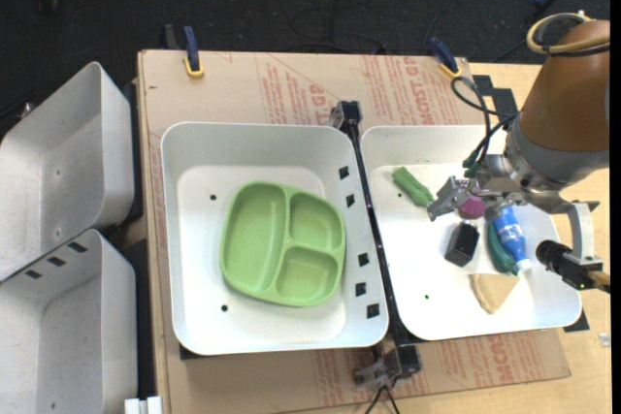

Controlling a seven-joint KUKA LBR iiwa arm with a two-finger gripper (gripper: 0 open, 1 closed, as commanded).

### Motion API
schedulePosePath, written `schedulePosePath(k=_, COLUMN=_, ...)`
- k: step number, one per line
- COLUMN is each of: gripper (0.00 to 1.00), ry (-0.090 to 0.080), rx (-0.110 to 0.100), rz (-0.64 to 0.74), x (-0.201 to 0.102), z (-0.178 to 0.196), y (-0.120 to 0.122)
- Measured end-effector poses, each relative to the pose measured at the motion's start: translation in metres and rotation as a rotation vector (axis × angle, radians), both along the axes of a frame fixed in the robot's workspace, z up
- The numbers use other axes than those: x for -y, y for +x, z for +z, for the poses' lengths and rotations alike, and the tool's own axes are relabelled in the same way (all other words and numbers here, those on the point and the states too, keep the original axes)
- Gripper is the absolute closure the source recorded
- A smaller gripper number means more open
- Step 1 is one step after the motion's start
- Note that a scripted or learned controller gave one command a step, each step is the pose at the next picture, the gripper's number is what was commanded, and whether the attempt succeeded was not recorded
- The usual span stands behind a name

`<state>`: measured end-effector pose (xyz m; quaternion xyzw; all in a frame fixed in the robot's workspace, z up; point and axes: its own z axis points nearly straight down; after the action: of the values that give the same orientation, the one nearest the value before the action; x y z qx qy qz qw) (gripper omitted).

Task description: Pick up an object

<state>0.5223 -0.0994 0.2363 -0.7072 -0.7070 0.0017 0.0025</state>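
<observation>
Approach step, nothing lifted. Gripper [464, 200] low in right bin [543, 317], center-right of frame, over purple object [473, 206]; finger gap unclear, cannot tell. Next: probably settle around purple piece, close, lift clear of black block [462, 243].

A flat worktop [291, 92] of brown printed cardboard sheet carries 2 shallow white plastic bins, touching side by side. The left bin [184, 238] and the right bin [408, 305] meet along a black divider strip [369, 228] running front to back. 2 clamps with yellow and blue handles, one at the left [192, 53] and one at the right [444, 58], grip the worktop's far edge.
</observation>
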Motion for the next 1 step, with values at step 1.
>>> schedulePosePath(k=1, gripper=0.0, ry=-0.001, rx=0.005, rz=0.001, x=0.0001, z=0.002, y=0.0012)
